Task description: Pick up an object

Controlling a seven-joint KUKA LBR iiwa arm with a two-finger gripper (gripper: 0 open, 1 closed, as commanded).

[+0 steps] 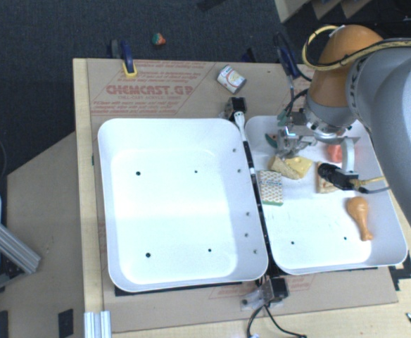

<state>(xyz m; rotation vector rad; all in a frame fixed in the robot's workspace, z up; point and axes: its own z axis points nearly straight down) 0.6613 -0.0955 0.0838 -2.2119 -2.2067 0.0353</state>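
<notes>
Fingers down low at the far end of the right bin, and we can't tell from up here whether they stand apart or together, the wrist hides too much of them

Right under them, on the side toward the near rim, sits the pale yellow chunk, our pick for the grab. It looks to be just touching the tips or a hair below them, we can't say which. Its long axis runs across the view, left to right, so we judge a straight drop with a small shift toward the near rim would straddle its short side

Watch the neighbours: the patterned packet lies just beside the chunk, against the wall shared with the left bin. A red piece sits near on the arm's side, and the orange drumstick toy is well apart. We'd call nothing lifted yet
</notes>
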